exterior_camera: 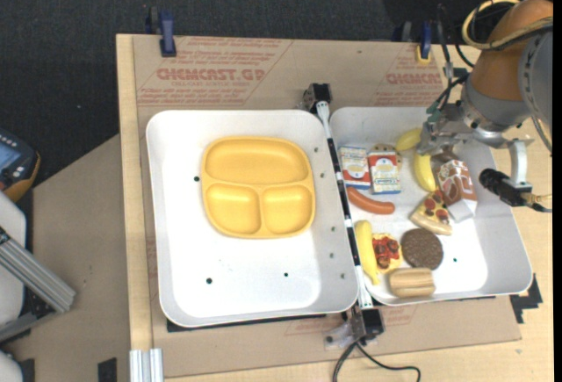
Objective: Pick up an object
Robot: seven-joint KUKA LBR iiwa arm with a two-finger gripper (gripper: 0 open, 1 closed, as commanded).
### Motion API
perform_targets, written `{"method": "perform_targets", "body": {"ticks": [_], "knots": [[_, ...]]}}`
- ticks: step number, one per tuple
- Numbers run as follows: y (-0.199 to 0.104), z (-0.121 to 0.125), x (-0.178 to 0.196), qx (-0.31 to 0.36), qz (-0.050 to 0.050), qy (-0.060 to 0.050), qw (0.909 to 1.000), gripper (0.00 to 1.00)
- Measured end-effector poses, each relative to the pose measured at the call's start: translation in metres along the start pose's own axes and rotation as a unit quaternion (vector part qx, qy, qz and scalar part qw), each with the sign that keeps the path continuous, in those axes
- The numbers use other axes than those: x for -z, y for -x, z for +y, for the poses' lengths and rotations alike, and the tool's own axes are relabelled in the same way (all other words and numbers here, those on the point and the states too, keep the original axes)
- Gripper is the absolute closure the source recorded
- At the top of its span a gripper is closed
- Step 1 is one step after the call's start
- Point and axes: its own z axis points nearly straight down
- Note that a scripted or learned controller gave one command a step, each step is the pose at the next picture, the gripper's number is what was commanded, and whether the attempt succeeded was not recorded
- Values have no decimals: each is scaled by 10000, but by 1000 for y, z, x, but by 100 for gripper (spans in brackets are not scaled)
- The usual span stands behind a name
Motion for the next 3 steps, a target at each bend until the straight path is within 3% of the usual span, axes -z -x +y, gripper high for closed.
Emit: {"method": "perform_targets", "body": {"ticks": [1,2,3], "knots": [[-4,0,-1,9,47,-24,10000,0],[36,-8,-13,35,89,-60,9999,0],[-12,-12,-20,23,107,-110,9999,0]]}}
